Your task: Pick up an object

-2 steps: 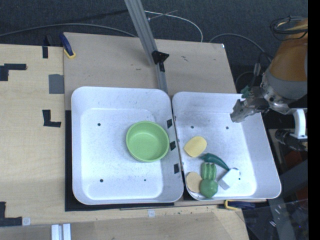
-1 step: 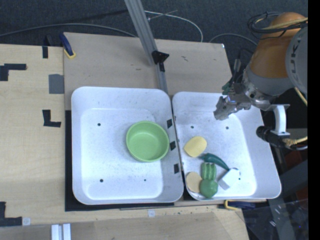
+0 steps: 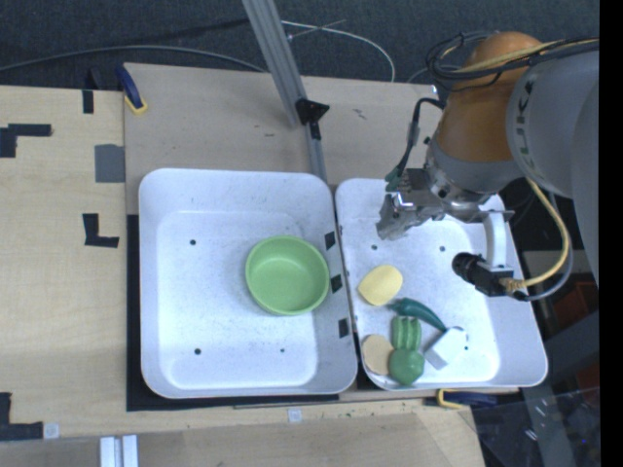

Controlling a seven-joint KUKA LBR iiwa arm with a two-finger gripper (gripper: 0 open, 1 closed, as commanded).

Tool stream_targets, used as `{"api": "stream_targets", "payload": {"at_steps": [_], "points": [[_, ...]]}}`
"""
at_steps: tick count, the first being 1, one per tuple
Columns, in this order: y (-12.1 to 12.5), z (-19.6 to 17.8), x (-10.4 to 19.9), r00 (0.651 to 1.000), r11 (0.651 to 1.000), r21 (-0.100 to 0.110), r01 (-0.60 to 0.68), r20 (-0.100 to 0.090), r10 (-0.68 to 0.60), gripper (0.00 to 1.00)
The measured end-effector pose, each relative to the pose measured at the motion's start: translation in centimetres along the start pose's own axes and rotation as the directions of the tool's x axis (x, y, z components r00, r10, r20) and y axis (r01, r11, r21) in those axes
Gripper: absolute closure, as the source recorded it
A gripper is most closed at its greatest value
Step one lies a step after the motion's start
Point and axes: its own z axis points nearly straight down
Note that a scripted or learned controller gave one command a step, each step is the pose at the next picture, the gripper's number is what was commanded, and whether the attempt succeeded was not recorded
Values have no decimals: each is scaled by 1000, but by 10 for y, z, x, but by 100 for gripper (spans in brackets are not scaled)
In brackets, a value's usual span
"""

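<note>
My gripper (image 3: 392,224) hangs over the upper left part of the right bin (image 3: 506,358), with nothing visible between its fingers. Below it, a short way toward the front, lies a yellow lemon-shaped piece (image 3: 380,284). Further front sit a dark green pepper-like piece (image 3: 419,310), a striped green piece (image 3: 406,334), a round green piece (image 3: 406,365) and a pale yellow disc (image 3: 375,349), all crowded at the bin's front left. A green bowl (image 3: 286,275) rests in the left bin (image 3: 195,261).
A small grey-white piece (image 3: 437,355) lies beside the green pieces. A black cylinder (image 3: 479,271) on the arm juts out over the right bin. A grey pole (image 3: 277,56) slants down to the bins' shared rear edge. Cables trail at the back.
</note>
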Motion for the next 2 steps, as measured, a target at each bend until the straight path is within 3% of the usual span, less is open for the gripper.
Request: {"api": "stream_targets", "payload": {"at_steps": [2], "points": [[-7,-12,108,1000,1000,-1,1,0,-1,100]]}}
